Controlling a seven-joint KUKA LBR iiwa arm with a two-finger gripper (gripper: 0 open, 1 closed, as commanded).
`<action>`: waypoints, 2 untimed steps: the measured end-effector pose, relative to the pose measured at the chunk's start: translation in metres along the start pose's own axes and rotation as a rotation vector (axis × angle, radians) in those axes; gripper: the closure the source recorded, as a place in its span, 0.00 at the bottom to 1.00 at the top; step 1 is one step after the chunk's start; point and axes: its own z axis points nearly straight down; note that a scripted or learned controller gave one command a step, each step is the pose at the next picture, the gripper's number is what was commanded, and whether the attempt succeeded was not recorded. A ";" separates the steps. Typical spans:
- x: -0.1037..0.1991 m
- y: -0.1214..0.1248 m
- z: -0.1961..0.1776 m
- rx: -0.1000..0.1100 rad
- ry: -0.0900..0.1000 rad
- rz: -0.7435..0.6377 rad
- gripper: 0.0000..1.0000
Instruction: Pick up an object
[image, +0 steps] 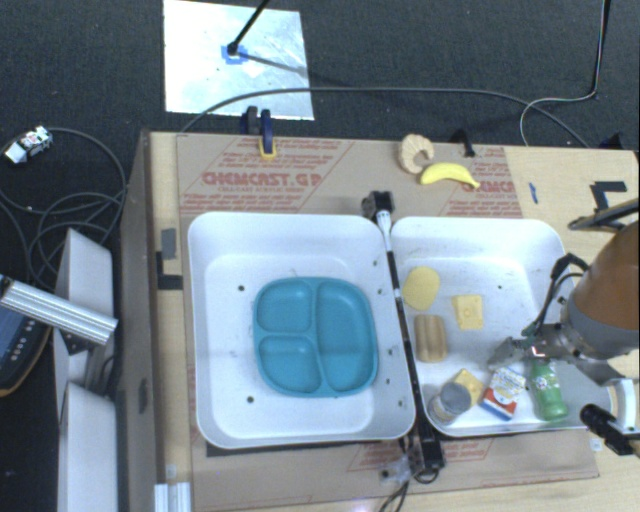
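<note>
The green bottle (547, 391) lies in the lower right of the frame, in the right bin (500, 235), touching a red-and-white carton (503, 393). It looks light, rigid and smooth, so likely slippery; across its body seems the best hold. The gripper (535, 350) hangs just above it; whether the jaws are open, I cannot tell.

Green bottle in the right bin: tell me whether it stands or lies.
Lying down. The green bottle shows its full length flat on the bin floor, beside the red-and-white carton.
</note>
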 end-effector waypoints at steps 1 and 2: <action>0.025 0.107 -0.066 -0.003 -0.001 -0.003 0.00; -0.014 0.022 0.000 0.001 -0.001 0.000 0.00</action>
